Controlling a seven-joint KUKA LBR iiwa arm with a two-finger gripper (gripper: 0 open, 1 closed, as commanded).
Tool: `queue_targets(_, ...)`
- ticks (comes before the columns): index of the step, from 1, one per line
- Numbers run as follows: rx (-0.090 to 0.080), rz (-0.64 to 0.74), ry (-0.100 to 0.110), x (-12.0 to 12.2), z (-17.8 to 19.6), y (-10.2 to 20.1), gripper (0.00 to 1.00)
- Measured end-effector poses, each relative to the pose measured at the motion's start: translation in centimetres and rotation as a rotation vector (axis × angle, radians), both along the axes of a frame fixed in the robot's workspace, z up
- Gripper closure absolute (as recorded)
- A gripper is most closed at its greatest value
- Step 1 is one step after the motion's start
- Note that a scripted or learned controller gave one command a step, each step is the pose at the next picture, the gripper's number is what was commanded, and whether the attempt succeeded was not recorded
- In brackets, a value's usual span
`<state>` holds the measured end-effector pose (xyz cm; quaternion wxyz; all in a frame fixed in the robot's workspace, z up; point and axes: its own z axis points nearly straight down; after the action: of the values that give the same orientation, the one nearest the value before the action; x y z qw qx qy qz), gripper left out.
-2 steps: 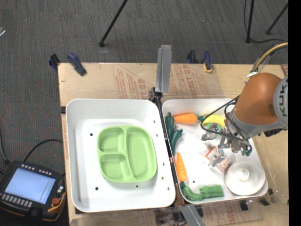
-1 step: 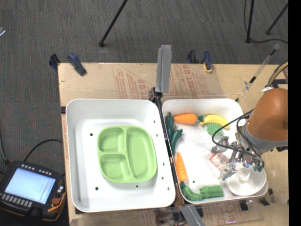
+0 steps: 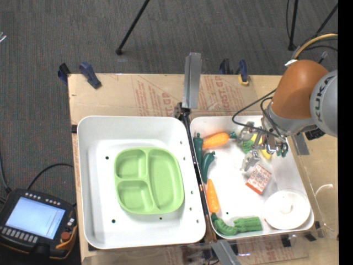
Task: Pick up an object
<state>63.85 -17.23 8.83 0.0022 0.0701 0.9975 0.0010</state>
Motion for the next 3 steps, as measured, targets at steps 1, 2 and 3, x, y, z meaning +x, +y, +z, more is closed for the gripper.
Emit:
queue_targets(1,0.000,-0.054,0.002,-0.3,0.0,3.4,0.00)
queue_targets(2,0.001,-0.069,0.004,-3.2,-0.1,9.6,0.00)
queue_targets(3,-0.001,-0.062,0.007,-10.9,-0.2,4.3,0.00)
